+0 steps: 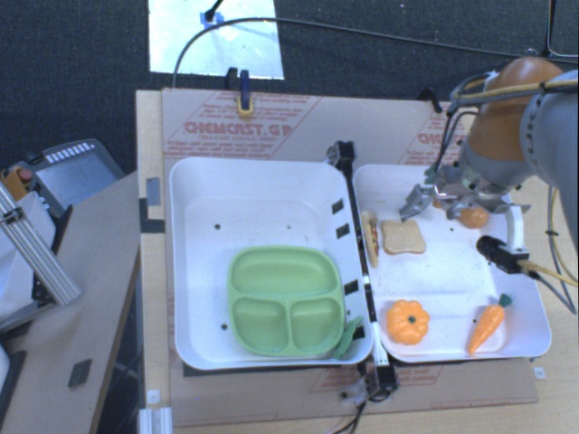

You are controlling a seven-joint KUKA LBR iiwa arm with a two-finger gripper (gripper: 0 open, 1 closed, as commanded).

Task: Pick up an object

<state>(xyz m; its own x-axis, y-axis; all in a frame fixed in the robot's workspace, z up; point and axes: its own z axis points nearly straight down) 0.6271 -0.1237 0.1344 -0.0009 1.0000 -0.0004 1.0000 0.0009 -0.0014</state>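
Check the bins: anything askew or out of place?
One oddity: the hot dog sits wedged on edge against the right bin's left wall. The toast, pumpkin, carrot and green tray lie flat.

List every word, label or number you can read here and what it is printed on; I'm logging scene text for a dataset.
"CHEMCAST G P" in red, on the brown board behind the left bin.
A second red print on the same board, behind the right bin: partly covered by the arm, unreadable.
Grey device at the left edge: screen and keys too small to read.
The food toys and the green tray bear no text.
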